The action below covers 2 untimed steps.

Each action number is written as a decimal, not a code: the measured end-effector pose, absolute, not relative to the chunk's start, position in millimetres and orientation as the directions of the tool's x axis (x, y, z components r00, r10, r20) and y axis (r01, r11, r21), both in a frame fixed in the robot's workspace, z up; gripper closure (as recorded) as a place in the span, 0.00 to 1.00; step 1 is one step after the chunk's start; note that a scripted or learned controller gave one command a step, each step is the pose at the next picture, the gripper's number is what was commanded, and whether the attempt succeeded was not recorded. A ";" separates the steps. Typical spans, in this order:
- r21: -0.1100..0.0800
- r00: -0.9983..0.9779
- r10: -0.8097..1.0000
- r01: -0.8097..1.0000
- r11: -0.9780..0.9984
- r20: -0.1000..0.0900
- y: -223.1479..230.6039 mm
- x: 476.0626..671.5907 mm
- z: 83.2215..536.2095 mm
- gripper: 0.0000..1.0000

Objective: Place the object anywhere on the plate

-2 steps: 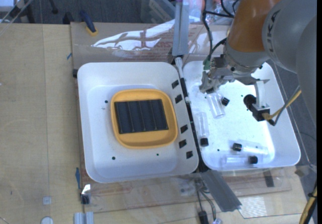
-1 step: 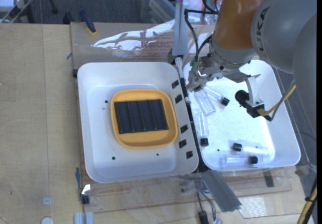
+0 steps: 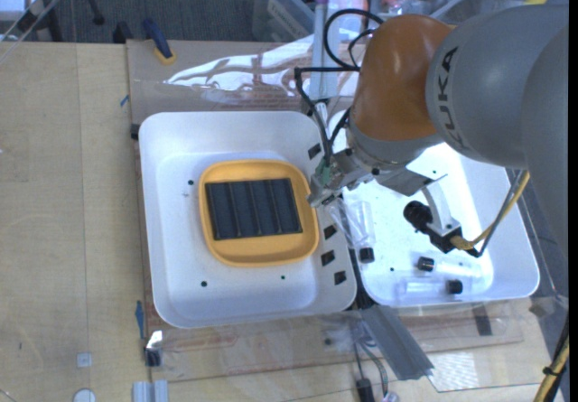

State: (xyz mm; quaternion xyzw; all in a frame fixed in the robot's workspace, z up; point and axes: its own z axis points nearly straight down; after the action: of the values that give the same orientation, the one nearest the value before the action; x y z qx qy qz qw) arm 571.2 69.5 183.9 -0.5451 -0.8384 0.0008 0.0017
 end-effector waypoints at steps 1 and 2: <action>-0.004 -0.555 0.832 0.832 0.555 0.003 114.4 520.0 165.6 1.00; 0.003 -0.656 0.754 0.754 0.656 -0.002 100.6 586.6 181.1 1.00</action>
State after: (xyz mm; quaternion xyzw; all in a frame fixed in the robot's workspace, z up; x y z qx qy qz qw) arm 586.6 100.6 181.1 -0.4145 -0.9101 -0.0010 -0.0014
